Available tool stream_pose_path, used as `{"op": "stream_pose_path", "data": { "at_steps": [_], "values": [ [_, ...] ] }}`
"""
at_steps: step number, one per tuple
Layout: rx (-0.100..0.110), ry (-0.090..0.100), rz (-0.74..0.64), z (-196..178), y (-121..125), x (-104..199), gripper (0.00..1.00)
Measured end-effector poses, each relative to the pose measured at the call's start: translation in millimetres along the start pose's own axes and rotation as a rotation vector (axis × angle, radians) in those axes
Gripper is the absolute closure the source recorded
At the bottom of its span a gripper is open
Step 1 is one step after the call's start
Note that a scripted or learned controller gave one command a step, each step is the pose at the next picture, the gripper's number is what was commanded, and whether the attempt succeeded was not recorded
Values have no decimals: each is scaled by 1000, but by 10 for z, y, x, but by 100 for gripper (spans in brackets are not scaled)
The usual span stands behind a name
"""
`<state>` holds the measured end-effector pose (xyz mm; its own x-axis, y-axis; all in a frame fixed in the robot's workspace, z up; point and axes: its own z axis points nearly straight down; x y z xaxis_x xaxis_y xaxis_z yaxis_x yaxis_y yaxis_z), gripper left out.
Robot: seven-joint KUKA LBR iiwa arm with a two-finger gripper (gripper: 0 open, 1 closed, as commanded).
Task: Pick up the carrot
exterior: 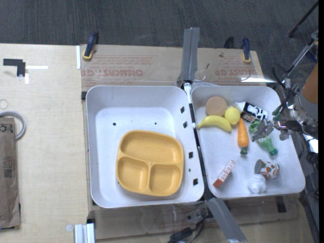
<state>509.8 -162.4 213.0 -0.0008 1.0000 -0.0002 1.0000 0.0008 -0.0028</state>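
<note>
The orange carrot point(243, 134) lies in the right bin point(288, 186), pointing toward the front, with its green tip near the middle of the bin. My gripper point(262, 130) hangs just to the carrot's right, over the top of a green bottle point(267, 145), and nothing visibly rests in it. The grey arm reaches in from the right edge. The carrot is fully visible and lies apart from the gripper.
A banana point(215, 122), a lemon point(232, 115), a round tan disc point(216, 105) and a black-and-white packet point(251, 112) crowd the bin's back. A small red-and-white box point(224, 173), a patterned cup point(267, 168) and a white lump point(257, 185) lie in front. A yellow divided plate point(150, 162) fills the left bin.
</note>
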Motion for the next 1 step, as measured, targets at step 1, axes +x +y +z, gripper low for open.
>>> {"op": "stream_pose_path", "data": {
  "at_steps": [1],
  "values": [
    [0,0,-84,966,228,-13,0]
  ]
}}
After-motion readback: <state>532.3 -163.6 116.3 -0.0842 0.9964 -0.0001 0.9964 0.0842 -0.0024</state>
